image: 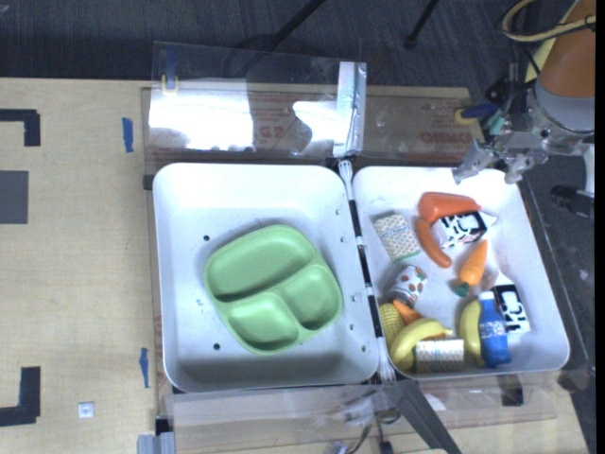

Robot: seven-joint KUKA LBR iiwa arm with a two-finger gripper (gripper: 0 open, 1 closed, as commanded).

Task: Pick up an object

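My gripper (pixel 492 166) hangs over the far right corner of the right bin (pixel 548 296), on the grey arm with its orange band (pixel 572 60). Its two fingers stand apart and hold nothing, so it is open. Just below and left of it lie an orange curved piece (pixel 446 203) and a black-and-white carton (pixel 463 227). A carrot (pixel 474 263), a patterned block (pixel 397 235), a small printed cup (pixel 410 280), a banana (pixel 417 335), a blue bottle (pixel 492 334) and a can (pixel 440 353) crowd the bin's near half.
The left bin (pixel 180 206) holds a green divided plate (pixel 274 288). A clear plastic panel (pixel 250 112) stands behind the bins. Cables and a stand (pixel 515 83) sit close to the arm at the back right.
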